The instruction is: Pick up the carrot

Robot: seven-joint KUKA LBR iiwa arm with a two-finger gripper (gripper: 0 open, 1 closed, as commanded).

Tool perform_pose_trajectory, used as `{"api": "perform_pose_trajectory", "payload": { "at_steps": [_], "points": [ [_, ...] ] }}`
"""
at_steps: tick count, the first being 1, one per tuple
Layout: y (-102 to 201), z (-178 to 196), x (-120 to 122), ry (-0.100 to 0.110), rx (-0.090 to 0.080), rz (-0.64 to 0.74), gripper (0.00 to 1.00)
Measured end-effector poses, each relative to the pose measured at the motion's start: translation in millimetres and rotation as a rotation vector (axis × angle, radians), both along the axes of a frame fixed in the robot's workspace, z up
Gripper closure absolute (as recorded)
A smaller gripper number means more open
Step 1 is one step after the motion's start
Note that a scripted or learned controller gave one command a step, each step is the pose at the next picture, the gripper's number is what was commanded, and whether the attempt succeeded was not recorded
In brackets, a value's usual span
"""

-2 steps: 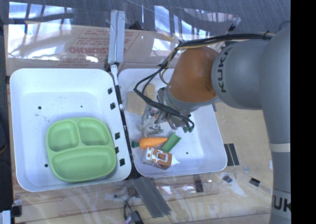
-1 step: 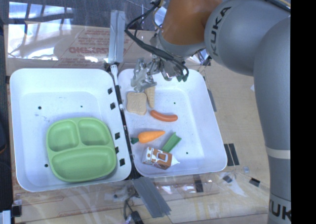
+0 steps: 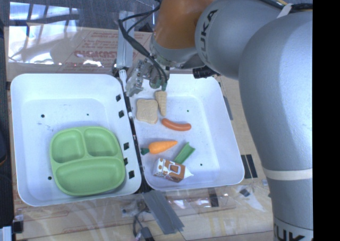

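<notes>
An orange carrot (image 3: 161,146) with a green stub lies in the right bin (image 3: 212,123), near its lower left. My gripper (image 3: 146,82) hangs over the bin's upper left corner, well above and behind the carrot, with nothing seen between its fingers. The gripper sits just above a slice of bread (image 3: 147,111).
A red sausage (image 3: 176,125), a tan cracker-like piece (image 3: 161,102), a green stick (image 3: 184,154) and a small printed carton (image 3: 170,170) share the right bin. A green divided plate (image 3: 87,159) rests in the left bin (image 3: 37,107). The arm's bulk covers the right side.
</notes>
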State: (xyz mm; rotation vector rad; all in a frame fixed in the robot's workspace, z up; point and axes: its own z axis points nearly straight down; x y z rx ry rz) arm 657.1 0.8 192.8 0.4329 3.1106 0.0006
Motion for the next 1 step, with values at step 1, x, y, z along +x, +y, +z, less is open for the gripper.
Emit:
{"api": "perform_pose_trajectory", "payload": {
  "at_steps": [1],
  "points": [
    [1.2,11.4,1.1,-0.003,-0.001,0.007,1.00]
  ]
}}
